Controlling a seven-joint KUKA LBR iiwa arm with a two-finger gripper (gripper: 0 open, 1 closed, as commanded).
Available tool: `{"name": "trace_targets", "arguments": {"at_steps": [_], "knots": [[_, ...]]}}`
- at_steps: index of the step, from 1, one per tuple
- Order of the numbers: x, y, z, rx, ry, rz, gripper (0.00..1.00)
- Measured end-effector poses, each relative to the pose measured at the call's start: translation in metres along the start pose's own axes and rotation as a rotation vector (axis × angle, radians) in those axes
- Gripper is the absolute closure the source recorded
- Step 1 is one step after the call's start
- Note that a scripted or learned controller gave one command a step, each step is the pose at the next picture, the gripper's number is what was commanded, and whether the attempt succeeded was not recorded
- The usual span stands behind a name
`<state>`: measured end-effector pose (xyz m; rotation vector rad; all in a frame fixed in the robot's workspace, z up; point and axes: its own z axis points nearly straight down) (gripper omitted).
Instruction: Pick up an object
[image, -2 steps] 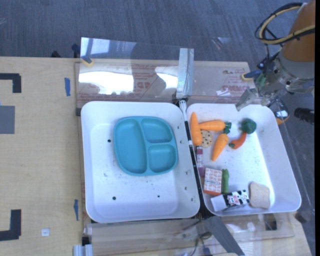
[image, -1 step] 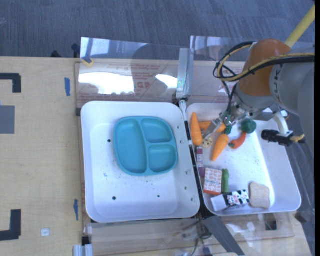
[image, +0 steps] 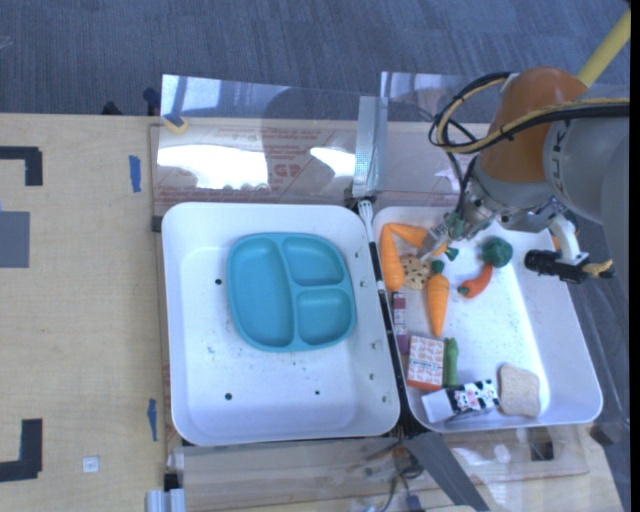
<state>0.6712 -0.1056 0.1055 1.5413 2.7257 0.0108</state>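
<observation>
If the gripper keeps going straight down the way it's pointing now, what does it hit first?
Most likely the small tan cracker-like piece just below the gripper, among the carrots in the right bin. Depth is hard to judge from this slanted view, so a carrot could be first.

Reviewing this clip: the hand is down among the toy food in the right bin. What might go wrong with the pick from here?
1. The hand sits over a tight cluster: the orange pieces and the carrot lie close together, so it may nudge or catch two items.
2. That cluster lies near the right bin's left wall, so the hand could scrape it.
3. The red chili and green piece are nearby and may get knocked aside.
</observation>
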Motion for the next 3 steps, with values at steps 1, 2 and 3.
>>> {"name": "trace_targets", "arguments": {"at_steps": [1, 2, 3], "knots": [[0.026, 0.014, -0.083, 0.004, -0.001, 0.272, 1.00], [-0.006, -0.005, -0.143, 0.004, -0.001, 0.081, 1.00], [0.036, 0.016, -0.113, 0.012, 0.007, 0.154, 1.00]]}}
